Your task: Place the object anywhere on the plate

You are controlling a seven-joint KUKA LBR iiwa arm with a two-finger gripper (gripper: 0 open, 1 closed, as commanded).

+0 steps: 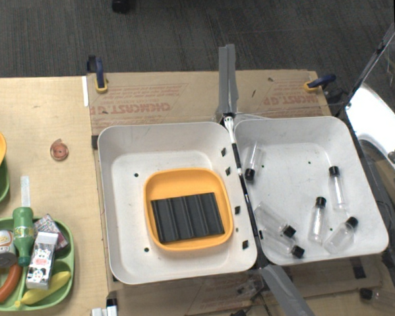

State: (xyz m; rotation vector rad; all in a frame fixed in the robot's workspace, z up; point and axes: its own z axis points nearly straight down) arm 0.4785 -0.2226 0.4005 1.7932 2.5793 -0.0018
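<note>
A: Task object, location?
B: Dark grey slab, rectangular, matte, ribbed lengthwise. It lies flat at the centre of the orange plate, a smooth rounded square in the left bin.
A: Right bin?
B: Clear cylindrical vials with black caps, scattered.

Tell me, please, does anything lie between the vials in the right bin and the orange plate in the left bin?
Only the bins' rims, meeting between them. The vials lie loose in the right bin; the plate sits in the left bin and already carries a dark ridged block, leaving just its border bare.
</note>
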